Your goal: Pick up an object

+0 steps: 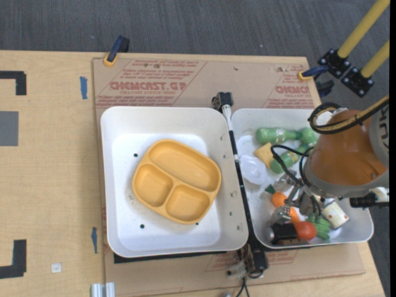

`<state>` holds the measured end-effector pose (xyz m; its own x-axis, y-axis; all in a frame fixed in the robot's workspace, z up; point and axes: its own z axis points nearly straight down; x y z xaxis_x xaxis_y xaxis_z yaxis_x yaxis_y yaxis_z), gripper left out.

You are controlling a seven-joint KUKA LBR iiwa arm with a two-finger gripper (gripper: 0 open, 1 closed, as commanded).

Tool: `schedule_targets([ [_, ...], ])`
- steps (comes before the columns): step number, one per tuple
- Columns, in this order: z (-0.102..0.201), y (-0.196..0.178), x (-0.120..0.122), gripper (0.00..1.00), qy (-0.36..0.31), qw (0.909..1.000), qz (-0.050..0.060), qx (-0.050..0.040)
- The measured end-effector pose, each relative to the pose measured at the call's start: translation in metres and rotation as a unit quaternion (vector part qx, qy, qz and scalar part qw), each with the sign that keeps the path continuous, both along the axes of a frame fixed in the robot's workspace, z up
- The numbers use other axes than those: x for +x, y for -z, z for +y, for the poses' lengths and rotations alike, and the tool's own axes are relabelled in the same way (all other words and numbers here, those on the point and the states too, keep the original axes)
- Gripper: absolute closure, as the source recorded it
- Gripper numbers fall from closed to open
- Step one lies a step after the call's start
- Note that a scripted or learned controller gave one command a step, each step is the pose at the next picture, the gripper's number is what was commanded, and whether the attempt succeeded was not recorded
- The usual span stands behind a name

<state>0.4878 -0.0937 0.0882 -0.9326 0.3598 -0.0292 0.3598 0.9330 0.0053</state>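
The right bin holds a heap of small objects. A green dumbbell-shaped toy lies at the back, with a yellow piece and a clear plastic cup in front of it. Near the front lie a small orange object, a red one, a black block, a green piece and a white cylinder. My gripper hangs low over the front of this heap, just beside the orange object. The arm's orange band hides the bin's right middle.
The left bin carries a yellow three-compartment plate. Both bins rest on a cardboard sheet on the wooden bench. A black clamp and cable stand between the bins at the back. Yellow bars cross the upper right corner.
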Motion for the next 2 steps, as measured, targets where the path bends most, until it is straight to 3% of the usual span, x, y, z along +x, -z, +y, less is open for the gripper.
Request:
schedule_targets([
  [1,0.0012,-0.0076,-0.0017,1.0,0.0,1.0,0.004,0.0015],
  [2,0.0012,-0.0081,-0.0008,0.0,0.0,1.0,0.002,0.0012],
])
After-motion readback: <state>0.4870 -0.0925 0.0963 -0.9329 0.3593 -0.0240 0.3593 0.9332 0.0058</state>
